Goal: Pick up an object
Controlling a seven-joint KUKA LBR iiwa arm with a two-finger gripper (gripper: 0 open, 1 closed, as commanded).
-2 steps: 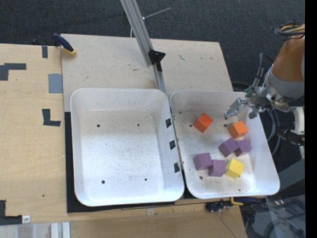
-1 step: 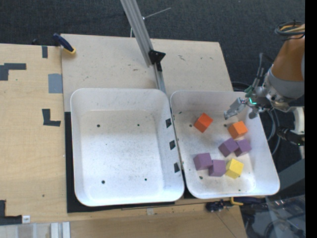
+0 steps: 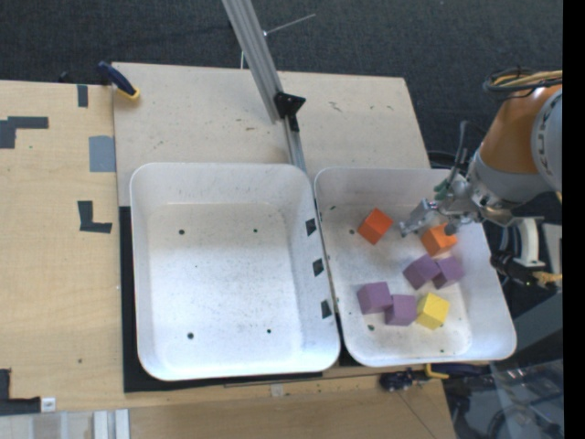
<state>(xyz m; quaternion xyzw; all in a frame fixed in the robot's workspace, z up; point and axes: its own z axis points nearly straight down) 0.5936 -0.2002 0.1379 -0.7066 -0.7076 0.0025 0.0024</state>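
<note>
**Reaching for a block in the right bin**

Nearest: yellow block (image 3: 433, 310), purple blocks (image 3: 402, 293). Beyond: gripper (image 3: 437, 216), finger state indiscernible, low over orange block (image 3: 440, 239); second orange block (image 3: 374, 226) alongside. Approach step, apparently; next needs descent and closure.

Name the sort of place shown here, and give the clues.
Probably a robotics lab test bench: a robot arm reaches over two white bins on a plywood bench, with coloured blocks for grasping trials, plus tape marks.
</note>
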